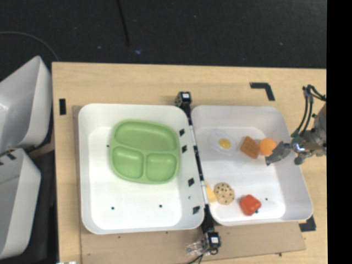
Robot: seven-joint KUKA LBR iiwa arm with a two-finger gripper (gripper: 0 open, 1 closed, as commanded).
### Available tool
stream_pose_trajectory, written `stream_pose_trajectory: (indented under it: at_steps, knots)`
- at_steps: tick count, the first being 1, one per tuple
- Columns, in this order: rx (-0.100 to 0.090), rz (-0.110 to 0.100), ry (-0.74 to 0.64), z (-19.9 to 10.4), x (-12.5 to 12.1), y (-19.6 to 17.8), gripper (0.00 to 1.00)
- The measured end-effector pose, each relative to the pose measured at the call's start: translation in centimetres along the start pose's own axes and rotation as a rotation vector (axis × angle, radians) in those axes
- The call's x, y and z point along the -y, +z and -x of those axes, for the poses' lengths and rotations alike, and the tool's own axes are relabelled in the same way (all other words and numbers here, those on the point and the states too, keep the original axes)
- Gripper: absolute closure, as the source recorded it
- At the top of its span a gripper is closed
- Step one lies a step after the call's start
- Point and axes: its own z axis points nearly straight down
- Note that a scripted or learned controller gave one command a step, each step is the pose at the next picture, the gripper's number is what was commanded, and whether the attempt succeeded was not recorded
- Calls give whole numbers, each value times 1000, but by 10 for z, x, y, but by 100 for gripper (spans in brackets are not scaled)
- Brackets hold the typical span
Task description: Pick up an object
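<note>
The right bin (286, 199) contains, near to far, a red object (250, 204), a round cookie (224, 193), a yellow piece (224, 144), a tan block (249, 147) with its long axis tilted, and an orange ball (267, 146). The gripper (287, 154) sits at the bin's right rim, just beside the ball; finger state cannot be determined. The left bin (91, 202) holds a green divided plate (145, 150).

two bins (88, 202), one plate (146, 151), five foods (224, 193)

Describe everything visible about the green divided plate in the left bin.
The green plate is a pale green, smooth, plastic-looking tray with rounded corners and a raised rim. Ridges split it into three wells: one wide well across the top and two smaller ones below. All three look bare. It lies flat, slightly turned, on the floor of the left bin, toward its upper middle, apart from the walls.
</note>
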Motion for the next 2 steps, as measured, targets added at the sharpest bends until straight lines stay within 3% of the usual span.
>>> stream_pose_trajectory:
  at_steps: [1,2]
  knots:
    - [4,13,-4,-1,-3,-8,0]
    - [3,9,-2,-3,5,50,0]
